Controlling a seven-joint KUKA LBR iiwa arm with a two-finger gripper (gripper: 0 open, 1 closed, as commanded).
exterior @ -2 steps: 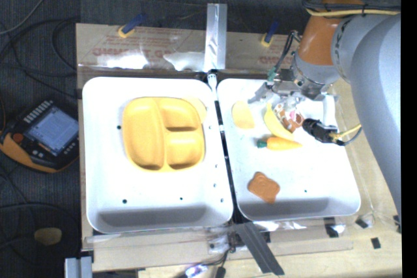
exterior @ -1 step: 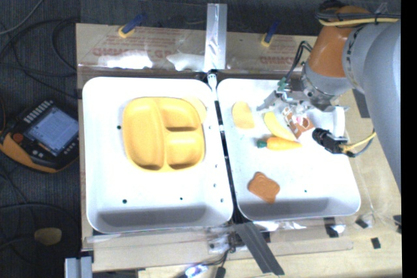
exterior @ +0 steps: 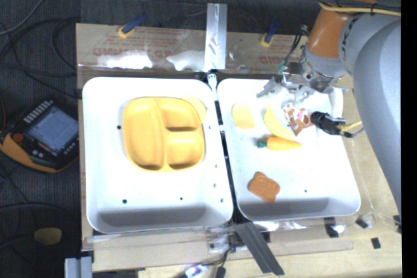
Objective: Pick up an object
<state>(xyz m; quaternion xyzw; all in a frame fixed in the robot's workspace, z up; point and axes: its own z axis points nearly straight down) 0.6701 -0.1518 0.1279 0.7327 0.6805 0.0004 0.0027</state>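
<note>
The right bin (exterior: 339, 195) holds several small items. A pale yellow slab (exterior: 242, 116) lies next to a yellow banana-like crescent (exterior: 272, 124). An orange carrot with a green tip (exterior: 281, 143) sits just below the crescent. A brown toast-shaped piece (exterior: 263, 187) rests nearer the front. A red-and-white piece (exterior: 296, 118) lies at the back right. My gripper (exterior: 287, 93) hangs over the bin's back right, just above the red-and-white piece. Its fingers are spread open with nothing between them.
The left bin (exterior: 104, 192) holds a yellow divided tray (exterior: 163, 133). A ridge (exterior: 221, 140) separates the two bins. The arm's orange band (exterior: 329, 29) and grey body (exterior: 384, 94) overhang the right bin's back and right edge. A handheld controller (exterior: 42, 133) lies on the floor at left.
</note>
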